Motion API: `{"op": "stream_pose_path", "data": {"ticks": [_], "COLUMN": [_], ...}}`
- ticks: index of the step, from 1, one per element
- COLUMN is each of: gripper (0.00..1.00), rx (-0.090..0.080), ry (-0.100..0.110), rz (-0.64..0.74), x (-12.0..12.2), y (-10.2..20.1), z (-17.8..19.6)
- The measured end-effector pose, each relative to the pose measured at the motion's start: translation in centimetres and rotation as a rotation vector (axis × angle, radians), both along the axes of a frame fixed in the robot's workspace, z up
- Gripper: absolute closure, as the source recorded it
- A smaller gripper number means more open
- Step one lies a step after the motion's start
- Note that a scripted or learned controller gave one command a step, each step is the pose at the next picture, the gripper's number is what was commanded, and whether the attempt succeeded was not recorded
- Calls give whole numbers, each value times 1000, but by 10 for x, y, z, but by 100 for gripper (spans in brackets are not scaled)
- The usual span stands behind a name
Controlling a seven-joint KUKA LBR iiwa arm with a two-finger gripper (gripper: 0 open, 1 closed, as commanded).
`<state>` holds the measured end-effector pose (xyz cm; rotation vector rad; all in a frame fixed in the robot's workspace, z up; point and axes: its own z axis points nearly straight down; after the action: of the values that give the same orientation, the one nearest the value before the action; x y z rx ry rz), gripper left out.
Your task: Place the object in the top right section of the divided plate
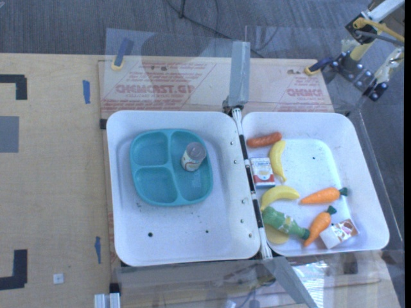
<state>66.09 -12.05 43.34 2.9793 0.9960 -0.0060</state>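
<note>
While we cannot tell how the gripper stands, we see the task's thing plainly: a small can (193, 156) with a dull silver top and a pale printed side, standing slightly tilted in the top right section of the teal divided plate (146, 194), close to the ridge between sections. The plate sits in the upper middle of the left bin (173, 246), with bare white floor below it and a narrower strip along each side. The right bin (366, 172) is crowded towards its left and lower edges: two bananas (278, 160), three carrots (321, 196), a green bottle (283, 222) and two small cartons (261, 171), leaving its upper right floor open
</note>
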Motion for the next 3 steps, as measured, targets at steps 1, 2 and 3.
{"op": "stream_pose_path", "data": {"ticks": [1, 2, 3], "gripper": [0, 0, 0], "rx": [-1, -1, -1], "ry": [-1, -1, -2], "rz": [-219, -225, -404], "x": [-1, -2, -2], "y": [-34, -99, -101], "z": [-1, 0, -1]}}
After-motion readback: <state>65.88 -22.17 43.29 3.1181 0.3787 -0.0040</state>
